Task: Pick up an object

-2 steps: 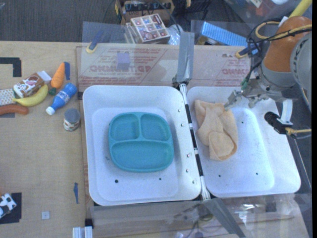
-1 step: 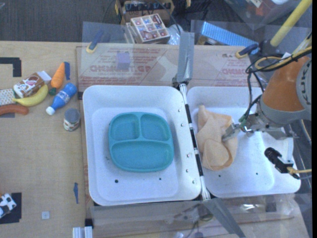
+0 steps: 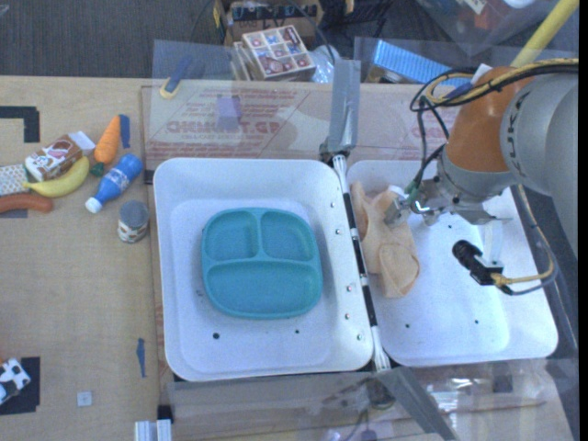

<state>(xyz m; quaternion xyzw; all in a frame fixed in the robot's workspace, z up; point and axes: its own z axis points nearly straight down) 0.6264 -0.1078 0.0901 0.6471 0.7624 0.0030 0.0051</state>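
Note:
A tan, floppy object (image 3: 393, 257) lies against the left wall of the right bin (image 3: 478, 338), with a smaller tan piece (image 3: 366, 211) just above it. My gripper (image 3: 401, 208) hangs over the upper part of these tan things, below the orange band (image 3: 478, 136) of the arm. The wrist body hides its fingertips, and I see nothing held between them. A teal divided plate (image 3: 262, 262) lies flat in the left bin (image 3: 184, 338).
On the bench at left lie a banana (image 3: 57, 182), a toy carrot (image 3: 108, 141), a small blue-and-white bottle (image 3: 114, 183) and a small can (image 3: 133, 220). A black cable connector (image 3: 473, 260) hangs over the right bin. Boxes and clutter stand behind the bins.

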